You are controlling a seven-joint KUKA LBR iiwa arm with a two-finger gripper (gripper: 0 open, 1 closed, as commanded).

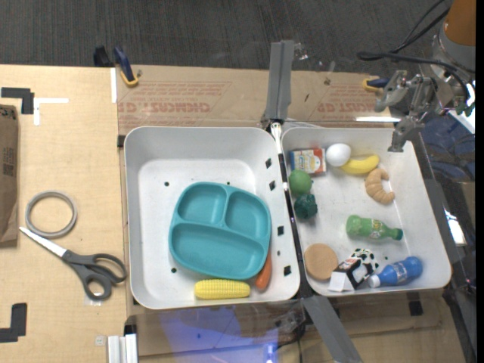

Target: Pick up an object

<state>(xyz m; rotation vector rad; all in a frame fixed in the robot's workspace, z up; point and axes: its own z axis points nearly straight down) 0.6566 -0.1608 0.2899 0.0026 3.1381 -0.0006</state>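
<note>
The gripper (401, 138) hangs over the far right corner of the right bin (432, 225), nothing between its fingers (jaw spread cannot be told). The approach seems just begun. Next it likely must move left and descend over the nearby banana (360, 164).

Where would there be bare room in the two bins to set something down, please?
Left bin: bare floor behind and left of the teal tray. Right bin: a patch between the croissant and green bottle. Its left side and front edge are crowded.
</note>
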